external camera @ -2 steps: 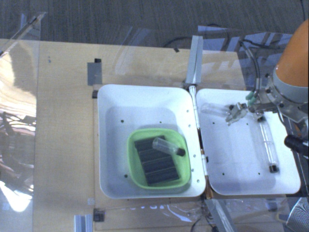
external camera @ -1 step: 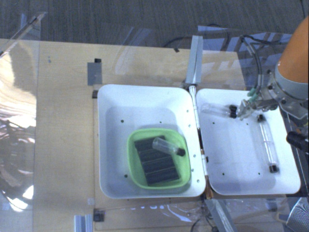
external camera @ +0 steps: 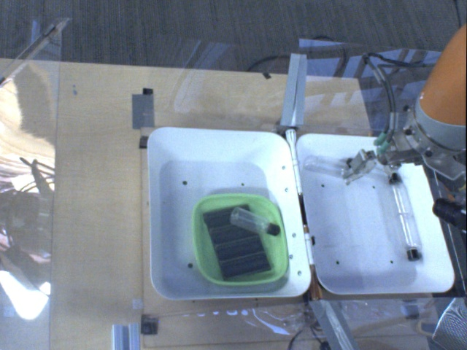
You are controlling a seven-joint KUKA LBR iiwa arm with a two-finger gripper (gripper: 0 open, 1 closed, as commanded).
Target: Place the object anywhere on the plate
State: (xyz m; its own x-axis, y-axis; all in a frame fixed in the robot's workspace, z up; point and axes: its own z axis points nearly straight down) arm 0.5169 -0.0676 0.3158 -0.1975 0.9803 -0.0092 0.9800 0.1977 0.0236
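A green plate sits in the left bin. On it lies a dark ridged block. A short clear tube with a black cap rests across the block's upper right part, tilted, with the cap pointing right. My gripper hangs over the upper middle of the right bin, well to the right of the plate. The grey wrist and orange band reach in from the right edge. I see nothing held at the gripper's tip.
A long thin clear tube lies along the right bin's right side. A faint clear piece lies left of the gripper. A metal post stands behind the wall between the bins.
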